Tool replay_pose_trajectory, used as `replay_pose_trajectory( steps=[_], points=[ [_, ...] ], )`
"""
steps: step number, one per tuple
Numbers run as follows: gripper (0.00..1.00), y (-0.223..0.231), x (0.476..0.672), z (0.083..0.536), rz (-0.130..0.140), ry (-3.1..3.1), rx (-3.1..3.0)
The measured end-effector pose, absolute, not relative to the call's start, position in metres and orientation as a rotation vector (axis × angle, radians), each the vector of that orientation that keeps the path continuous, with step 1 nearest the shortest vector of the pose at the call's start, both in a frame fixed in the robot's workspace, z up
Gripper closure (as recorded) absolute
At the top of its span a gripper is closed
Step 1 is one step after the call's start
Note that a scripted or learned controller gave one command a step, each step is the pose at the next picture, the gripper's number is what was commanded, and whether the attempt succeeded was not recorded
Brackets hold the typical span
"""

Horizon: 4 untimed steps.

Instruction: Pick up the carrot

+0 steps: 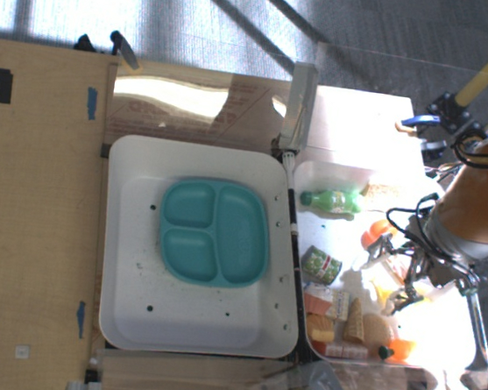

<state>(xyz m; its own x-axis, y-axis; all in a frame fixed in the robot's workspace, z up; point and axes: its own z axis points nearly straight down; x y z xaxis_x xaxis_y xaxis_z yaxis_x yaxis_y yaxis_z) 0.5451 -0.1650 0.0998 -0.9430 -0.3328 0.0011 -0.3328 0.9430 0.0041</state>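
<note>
Grey arm with orange band reached in from the right, gripper [391, 271] lowered, wrist wrapped in cables

I see a teal divided plate [215, 232] lying in the white left bin [123, 245] at centre frame. The white right bin [352, 178] holds a green bottle [331, 201] with a white band, a small green can [321, 265] with a dark label, and an orange carrot [399, 348] with a green tip at lower right. The arm [484, 197] at the right edge shows its orange band. Brown cardboard [27, 198] with black marks and blue tape bits covers the left of the frame.
</note>
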Motion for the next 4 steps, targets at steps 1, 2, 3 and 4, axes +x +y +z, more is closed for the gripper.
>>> replay_pose_trajectory(
  steps=[1, 2, 3, 4],
  points=[
    [0.0, -0.098, 0.512, 0.091, 0.004, -3.11, 0.541],
    [0.0, -0.067, 0.492, 0.247, 0.008, -3.112, 0.554],
    [0.0, -0.096, 0.579, 0.263, 0.002, -3.127, 0.395],
    [0.0, -0.045, 0.565, 0.184, -0.004, -3.005, 0.921]
  ],
)
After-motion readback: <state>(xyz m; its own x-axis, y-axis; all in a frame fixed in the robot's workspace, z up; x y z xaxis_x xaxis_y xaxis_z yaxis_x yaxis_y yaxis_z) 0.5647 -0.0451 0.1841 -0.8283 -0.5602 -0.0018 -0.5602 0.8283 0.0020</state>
